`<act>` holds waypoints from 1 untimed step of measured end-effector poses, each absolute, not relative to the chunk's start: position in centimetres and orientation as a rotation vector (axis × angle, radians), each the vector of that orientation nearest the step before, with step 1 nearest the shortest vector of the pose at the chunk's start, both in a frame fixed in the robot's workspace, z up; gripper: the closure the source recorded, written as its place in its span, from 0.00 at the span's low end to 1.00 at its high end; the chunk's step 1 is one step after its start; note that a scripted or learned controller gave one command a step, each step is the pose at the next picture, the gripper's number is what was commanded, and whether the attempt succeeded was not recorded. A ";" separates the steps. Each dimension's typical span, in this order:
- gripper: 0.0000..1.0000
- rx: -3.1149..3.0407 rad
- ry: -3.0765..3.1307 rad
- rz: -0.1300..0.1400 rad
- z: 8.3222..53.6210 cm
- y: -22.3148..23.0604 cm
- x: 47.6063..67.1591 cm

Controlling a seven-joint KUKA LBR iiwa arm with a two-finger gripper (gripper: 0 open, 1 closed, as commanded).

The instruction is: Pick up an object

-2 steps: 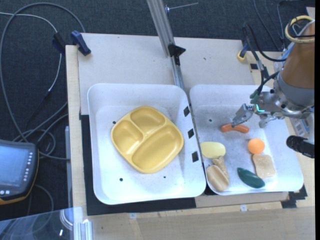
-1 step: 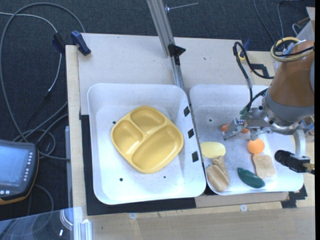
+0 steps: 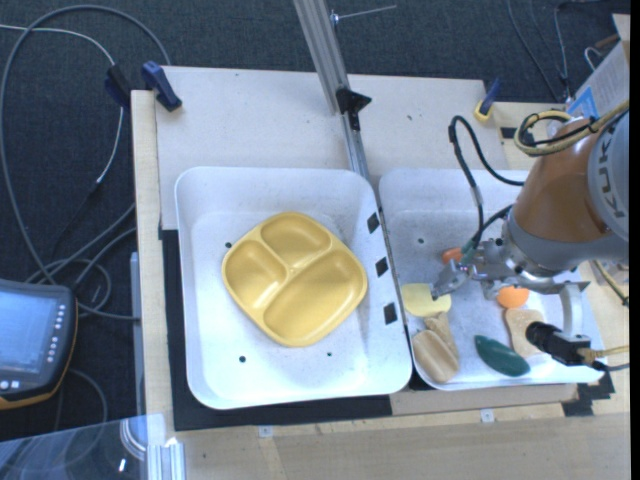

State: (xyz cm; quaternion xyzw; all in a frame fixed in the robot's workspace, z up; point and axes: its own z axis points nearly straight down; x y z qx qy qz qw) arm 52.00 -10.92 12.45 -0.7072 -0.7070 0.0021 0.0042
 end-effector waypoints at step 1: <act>0.00 -2.217 -2.217 0.004 9.0 -10.8 51.9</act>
